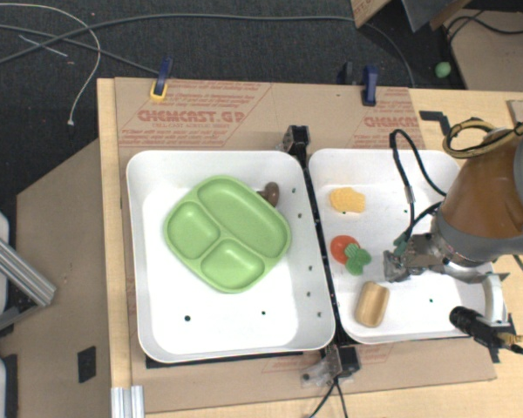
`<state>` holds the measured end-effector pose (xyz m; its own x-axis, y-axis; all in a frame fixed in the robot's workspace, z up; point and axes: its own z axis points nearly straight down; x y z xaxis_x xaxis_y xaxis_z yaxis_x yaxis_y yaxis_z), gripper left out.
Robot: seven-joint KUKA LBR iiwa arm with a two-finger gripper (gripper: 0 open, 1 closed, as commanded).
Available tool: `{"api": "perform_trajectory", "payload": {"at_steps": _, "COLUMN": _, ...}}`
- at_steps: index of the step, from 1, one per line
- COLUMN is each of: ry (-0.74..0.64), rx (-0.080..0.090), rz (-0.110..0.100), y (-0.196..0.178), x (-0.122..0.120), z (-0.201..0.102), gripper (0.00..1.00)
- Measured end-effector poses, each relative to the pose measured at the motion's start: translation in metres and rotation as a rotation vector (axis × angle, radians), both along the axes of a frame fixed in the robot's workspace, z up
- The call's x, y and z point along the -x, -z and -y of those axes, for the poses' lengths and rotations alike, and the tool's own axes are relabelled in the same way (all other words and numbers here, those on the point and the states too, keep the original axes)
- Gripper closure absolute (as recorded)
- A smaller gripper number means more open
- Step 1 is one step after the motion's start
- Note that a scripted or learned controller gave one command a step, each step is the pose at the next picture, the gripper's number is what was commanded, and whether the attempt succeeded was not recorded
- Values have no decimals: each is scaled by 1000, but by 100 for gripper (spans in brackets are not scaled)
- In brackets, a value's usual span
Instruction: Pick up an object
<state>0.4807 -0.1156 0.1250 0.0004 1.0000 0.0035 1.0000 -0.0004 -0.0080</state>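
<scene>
In the right bin [436, 320] lie a yellow corn-like piece [348, 201] at the back, a red strawberry with a green top [348, 252] in the middle, and a tan cylinder [372, 304] near the front. My gripper [399, 263] hangs low over the bin floor, just right of the strawberry and above-right of the cylinder. The grey and orange arm covers the bin's right part. In the left bin a small brown object [270, 193] rests by the green plate's far edge.
A green three-compartment plate [227, 232] fills the middle of the left bin [157, 312]. A black divider clamp [296, 138] sits between the bins at the back. Cables trail over the right bin's rear.
</scene>
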Motion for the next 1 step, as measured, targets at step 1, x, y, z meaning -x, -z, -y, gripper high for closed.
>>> {"api": "perform_trajectory", "payload": {"at_steps": 1, "ry": 1, "rx": 1, "rz": 8, "y": -14, "x": -2, "z": 0, "gripper": 100}}
